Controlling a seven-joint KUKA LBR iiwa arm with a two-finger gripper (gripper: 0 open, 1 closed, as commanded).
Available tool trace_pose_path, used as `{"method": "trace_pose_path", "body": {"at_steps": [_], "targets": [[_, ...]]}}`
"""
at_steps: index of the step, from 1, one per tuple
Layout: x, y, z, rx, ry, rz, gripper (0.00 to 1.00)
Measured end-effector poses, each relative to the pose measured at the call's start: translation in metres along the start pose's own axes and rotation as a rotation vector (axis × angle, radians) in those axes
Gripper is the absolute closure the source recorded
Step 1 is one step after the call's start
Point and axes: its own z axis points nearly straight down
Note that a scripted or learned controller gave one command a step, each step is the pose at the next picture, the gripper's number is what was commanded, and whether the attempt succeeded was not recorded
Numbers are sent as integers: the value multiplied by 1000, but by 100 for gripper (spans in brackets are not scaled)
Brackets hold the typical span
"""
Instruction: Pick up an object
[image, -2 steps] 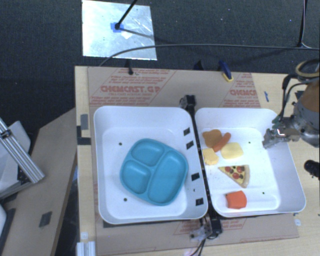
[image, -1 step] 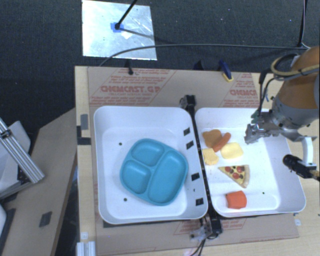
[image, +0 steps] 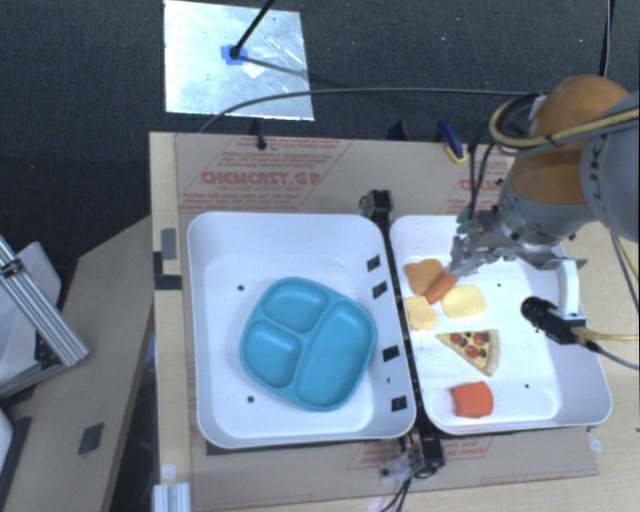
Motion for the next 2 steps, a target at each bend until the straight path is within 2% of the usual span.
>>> {"method": "trace_pose_path", "body": {"at_steps": [1,2], "targets": [[50,19,7,1,-1,2,100],[95,36,-3,-1,0,2,100]]}}
